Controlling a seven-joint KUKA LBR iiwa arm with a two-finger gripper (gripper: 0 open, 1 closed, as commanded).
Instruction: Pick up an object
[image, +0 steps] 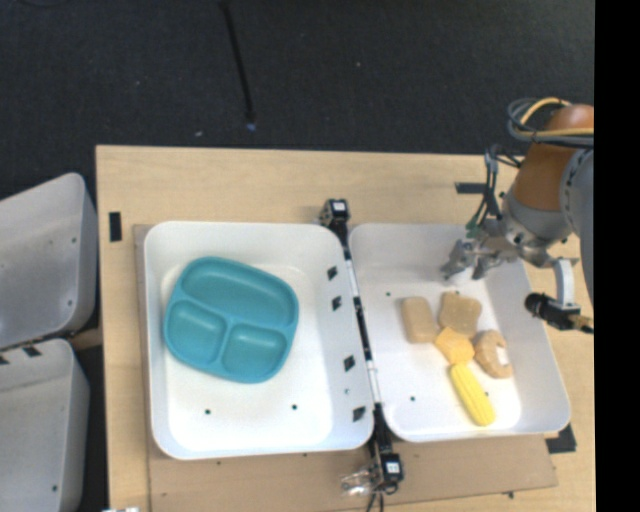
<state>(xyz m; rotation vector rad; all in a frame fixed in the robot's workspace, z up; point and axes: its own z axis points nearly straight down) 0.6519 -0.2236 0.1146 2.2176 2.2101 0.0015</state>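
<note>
Several food-shaped toys lie in the right bin (400, 260): a tan block (420, 319), a beige square piece (461, 311), a small yellow piece (454, 346), a round tan bun (492, 353) and a yellow corn cob (472, 392). My gripper (470, 260) hangs over the bin's upper right part, just above the beige square piece. Its fingers (457, 262) spread apart with nothing between them.
The left bin (180, 420) holds a teal divided plate (231, 319). A black divider with clips (352, 320) runs between the bins. The arm's wrist with its orange band (545, 170) and cables stands at the right edge. Grey chairs (40, 260) sit at the left.
</note>
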